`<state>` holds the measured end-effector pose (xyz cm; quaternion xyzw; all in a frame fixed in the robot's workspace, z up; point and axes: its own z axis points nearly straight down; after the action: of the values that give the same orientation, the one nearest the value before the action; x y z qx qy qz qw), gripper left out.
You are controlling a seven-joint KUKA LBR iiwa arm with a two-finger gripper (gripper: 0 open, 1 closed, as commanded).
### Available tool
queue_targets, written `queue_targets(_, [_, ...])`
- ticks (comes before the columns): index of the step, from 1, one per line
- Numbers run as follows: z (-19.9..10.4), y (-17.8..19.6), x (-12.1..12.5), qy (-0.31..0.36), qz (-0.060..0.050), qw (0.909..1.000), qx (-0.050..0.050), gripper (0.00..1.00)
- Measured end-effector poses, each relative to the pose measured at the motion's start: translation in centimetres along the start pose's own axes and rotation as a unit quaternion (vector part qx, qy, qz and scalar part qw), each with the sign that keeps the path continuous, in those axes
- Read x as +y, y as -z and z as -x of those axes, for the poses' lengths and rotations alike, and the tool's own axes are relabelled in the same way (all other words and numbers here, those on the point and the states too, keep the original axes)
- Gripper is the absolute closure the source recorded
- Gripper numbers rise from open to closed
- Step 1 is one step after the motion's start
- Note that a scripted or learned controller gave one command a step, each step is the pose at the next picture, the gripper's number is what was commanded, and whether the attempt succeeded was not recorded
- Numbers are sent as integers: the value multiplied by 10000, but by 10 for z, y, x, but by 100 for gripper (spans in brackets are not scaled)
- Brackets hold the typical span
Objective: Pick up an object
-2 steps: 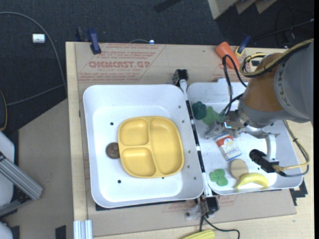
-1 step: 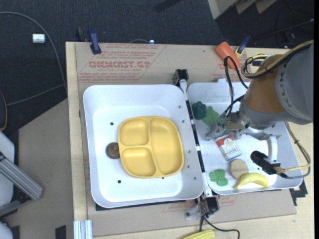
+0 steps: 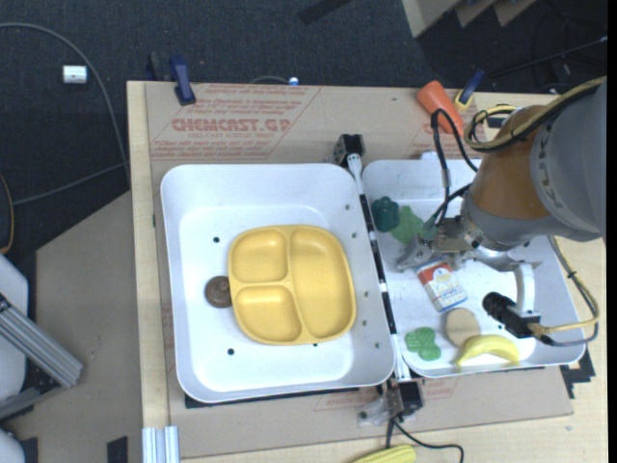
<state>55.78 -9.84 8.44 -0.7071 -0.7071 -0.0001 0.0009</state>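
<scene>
A dark carpeted floor surrounds a pale wooden bench (image 3: 241, 123) printed with faded red lettering, and on it two shallow white plastic bins sit side by side, their inner rims touching. The left bin (image 3: 183, 258) holds a yellow plastic divided plate (image 3: 291, 284) with three compartments, lying near the bin's middle. A small round brown disc (image 3: 218, 291) peeks out from under the plate's left edge. The right bin (image 3: 410, 177) is more crowded. Near its left wall rests a dark teal cup-like object (image 3: 386, 212), and a light green leafy toy (image 3: 411, 225) lies just beside it. Toward the bin's front edge sit a small green broccoli-shaped toy (image 3: 421, 342), a tan rounded lump (image 3: 462, 323) and a yellow banana (image 3: 488, 350), all close together. A small red, white and blue carton (image 3: 442, 286) lies in the middle of the bin. The grey arm with its orange band reaches over the bin's right side, and the metal two-finger gripper (image 3: 424, 251) hangs low just above the carton, close to the leafy toy. How wide the pincer stands I cannot tell, and nothing is visibly caught in it.
</scene>
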Motion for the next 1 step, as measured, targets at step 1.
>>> queue_targets(1, [1,0,4,-1,9,10000,-6,0])
